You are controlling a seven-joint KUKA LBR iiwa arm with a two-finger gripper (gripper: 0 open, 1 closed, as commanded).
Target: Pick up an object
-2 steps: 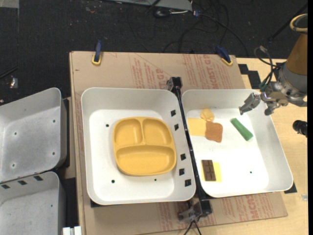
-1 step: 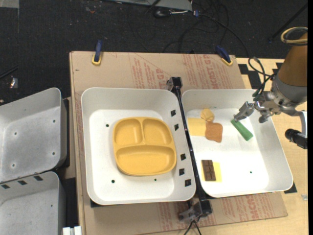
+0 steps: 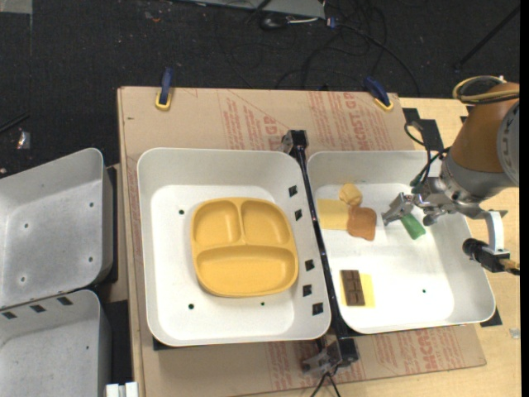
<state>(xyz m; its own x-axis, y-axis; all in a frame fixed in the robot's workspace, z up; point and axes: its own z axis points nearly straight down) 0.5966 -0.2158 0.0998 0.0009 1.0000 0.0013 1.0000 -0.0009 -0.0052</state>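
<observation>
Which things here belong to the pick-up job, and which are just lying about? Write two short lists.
Belongs to the job:
pincer
green object beside the pincer
brown piece
small yellow piece
pale yellow slab
brown-and-yellow block
right bin

Just lying about:
yellow divided plate
left bin
blue clamps

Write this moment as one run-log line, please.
two-finger gripper: over right white bin | small green object: at its tip, grasp unclear | yellow divided plate: left bin
</observation>
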